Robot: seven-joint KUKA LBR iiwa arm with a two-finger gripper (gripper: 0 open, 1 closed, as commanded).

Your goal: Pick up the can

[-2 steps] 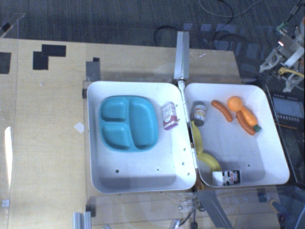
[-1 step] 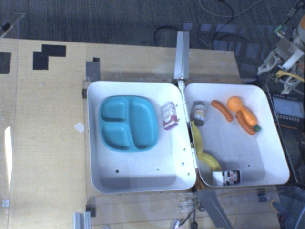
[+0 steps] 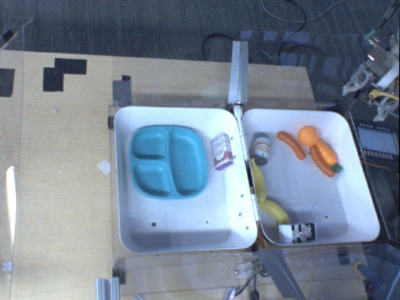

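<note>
Camera view shows the can [image 3: 261, 150] lying in the right bin [image 3: 356, 186], tight in that bin's upper-left part, close against the wall it shares with the left bin [image 3: 125, 186]. It looks tipped on its side, its pale lid end facing up and a darker label below, though it is too small to read. Nothing is touching it from above.

Just below the can, a yellow banana [image 3: 265, 195] curves along the same dividing wall toward the bin's near edge, its upper tip almost reaching the can. To the can's right, a little apart, lies a sausage-like orange piece [image 3: 291, 145], then a round orange [image 3: 307, 135] and a carrot [image 3: 324, 158] touching one another. A small printed packet [image 3: 297, 232] rests near the front wall.

Across the divider, in the left bin, a small red-and-white carton [image 3: 222, 152] stands just beside the wall, and a blue divided plate [image 3: 169, 161] takes up the middle.

The end effector [image 3: 375, 64] sits far off at the upper right, outside both bins and above the counter [image 3: 56, 167] edge, well apart from the can. I cannot tell how it is set at this size.

As I judge it, the task is barely begun: the can is unlifted, and approach, descent, grasp and lift all remain.
</note>
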